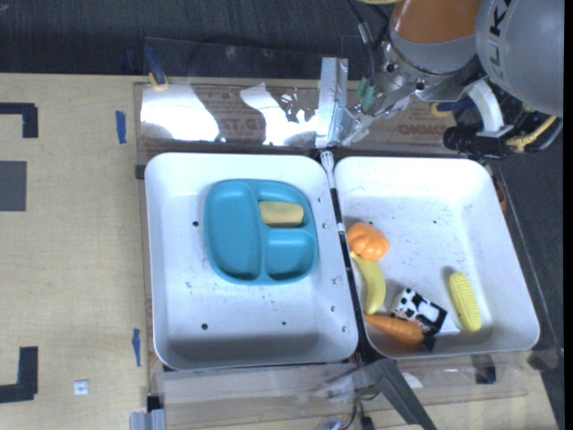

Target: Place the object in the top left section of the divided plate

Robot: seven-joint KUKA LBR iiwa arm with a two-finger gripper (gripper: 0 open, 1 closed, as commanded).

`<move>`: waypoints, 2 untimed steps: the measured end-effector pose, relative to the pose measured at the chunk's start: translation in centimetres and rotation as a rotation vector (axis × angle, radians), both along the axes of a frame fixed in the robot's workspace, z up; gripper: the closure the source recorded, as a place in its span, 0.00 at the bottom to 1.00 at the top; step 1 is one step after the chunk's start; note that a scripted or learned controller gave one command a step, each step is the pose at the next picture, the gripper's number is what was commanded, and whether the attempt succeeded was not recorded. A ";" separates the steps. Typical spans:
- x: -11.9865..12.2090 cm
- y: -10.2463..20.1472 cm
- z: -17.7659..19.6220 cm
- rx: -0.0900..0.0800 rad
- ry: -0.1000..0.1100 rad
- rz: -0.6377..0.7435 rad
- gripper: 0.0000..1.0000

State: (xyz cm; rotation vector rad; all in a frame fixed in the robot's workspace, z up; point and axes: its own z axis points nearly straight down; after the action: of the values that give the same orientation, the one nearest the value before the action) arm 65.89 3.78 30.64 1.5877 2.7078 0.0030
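Observation:
A blue divided plate (pixel 240 231) lies in the left bin (pixel 179 312). It has one long section on its left and two smaller ones on its right. A pale yellow, bread-like object (pixel 281 213) rests in the upper right small section. My gripper (pixel 360 115) hangs above the far rim where the two bins meet, away from the plate. It sits under the grey and orange arm (pixel 439 16).
The right bin (pixel 430 195) holds an orange pumpkin-like toy (pixel 368 241), a banana (pixel 372 285), a carrot (pixel 394 329), a black-and-white spotted toy (pixel 420 308) and a corn cob (pixel 464 300), all near its front. A shiny strip (pixel 224 119) runs behind the bins.

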 end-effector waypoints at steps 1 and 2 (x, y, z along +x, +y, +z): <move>0.6 1.0 -12.3 -0.001 0.013 0.102 1.00; 0.9 6.3 -0.4 0.000 -0.008 0.237 1.00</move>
State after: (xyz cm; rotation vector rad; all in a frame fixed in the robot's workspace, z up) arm 66.82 10.12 30.29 1.2532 2.8703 0.0101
